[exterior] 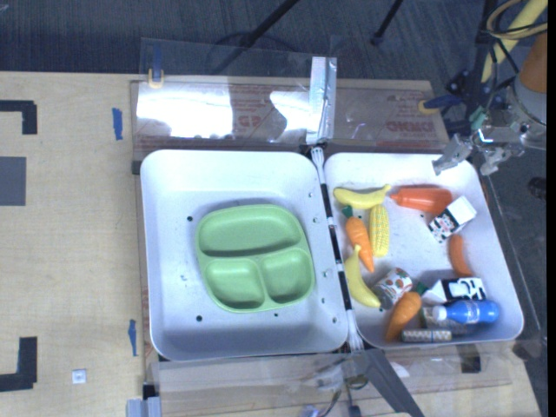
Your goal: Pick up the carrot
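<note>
Two carrots lie in the right bin (499, 259). A small one (359, 241) with a green top lies beside the corn cob (380, 230) near the bin's left wall. A thicker carrot (402, 313) lies tilted near the front edge. My gripper (470, 158) hangs over the bin's back right corner, well away from both carrots. Its fingers look spread and open, with nothing between them.
The right bin also holds two bananas (360, 196), an orange-red vegetable (423, 199), an orange sausage-like piece (458, 254), a white box (452, 217), a small can (395, 281) and a blue bottle (469, 313). A green divided plate (254, 254) sits in the left bin (165, 233).
</note>
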